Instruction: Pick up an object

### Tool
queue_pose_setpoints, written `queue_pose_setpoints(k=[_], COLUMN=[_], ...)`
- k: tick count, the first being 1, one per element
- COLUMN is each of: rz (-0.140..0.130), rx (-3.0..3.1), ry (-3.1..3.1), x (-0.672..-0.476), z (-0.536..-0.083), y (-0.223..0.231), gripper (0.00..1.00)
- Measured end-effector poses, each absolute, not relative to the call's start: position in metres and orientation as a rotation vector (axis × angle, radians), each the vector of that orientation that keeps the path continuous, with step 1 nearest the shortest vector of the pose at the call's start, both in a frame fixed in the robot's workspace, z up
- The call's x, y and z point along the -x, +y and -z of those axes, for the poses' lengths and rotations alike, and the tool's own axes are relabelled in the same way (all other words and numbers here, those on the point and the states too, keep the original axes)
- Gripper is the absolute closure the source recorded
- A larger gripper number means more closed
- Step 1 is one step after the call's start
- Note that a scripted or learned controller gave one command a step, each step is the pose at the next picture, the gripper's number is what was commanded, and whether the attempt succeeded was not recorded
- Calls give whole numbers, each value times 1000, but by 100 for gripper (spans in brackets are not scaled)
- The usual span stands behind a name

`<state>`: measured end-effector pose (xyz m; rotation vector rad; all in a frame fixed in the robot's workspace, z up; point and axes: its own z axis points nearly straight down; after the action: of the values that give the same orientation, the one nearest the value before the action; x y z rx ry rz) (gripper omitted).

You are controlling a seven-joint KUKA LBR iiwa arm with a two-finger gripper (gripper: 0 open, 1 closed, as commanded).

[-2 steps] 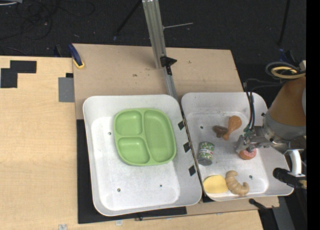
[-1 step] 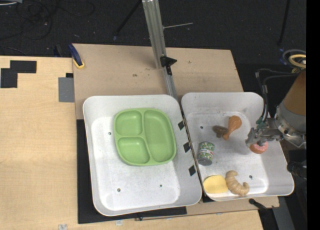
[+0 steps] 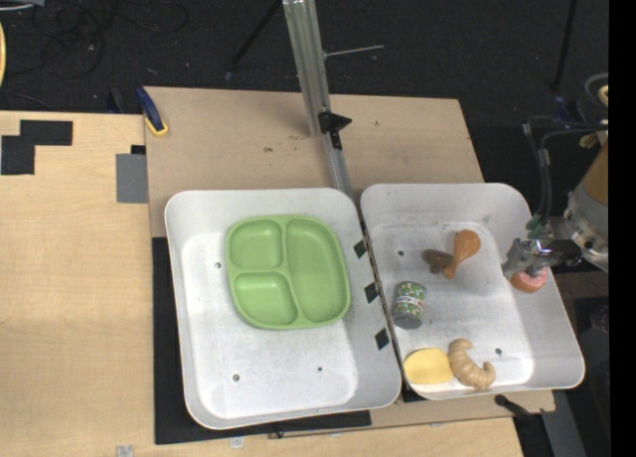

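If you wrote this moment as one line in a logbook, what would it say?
arm: at right bin's right rim | pincer: above pink object | lifted: nothing seen | left bin: green tray

Matt green plastic tray point(image 3: 288, 272), speckled white bins point(image 3: 268, 385), perhaps plywood bench point(image 3: 397, 142).

so the bench point(image 3: 407, 137) is a plain tan board with two shallow white bins sitting right on it, side by side and touching along the middle; the left bin point(image 3: 199, 346) is nearer the light wood panel point(image 3: 70, 276) beside it. the right bin point(image 3: 537, 346) reaches the bench's right edge
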<state>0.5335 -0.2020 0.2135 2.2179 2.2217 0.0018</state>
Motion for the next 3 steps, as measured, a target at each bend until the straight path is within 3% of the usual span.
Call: queue_pose_setpoints(k=[3], rz=[2], rx=[-2220], ry=[2231], x=[-543], z=[-202], y=[-43], gripper=[100])
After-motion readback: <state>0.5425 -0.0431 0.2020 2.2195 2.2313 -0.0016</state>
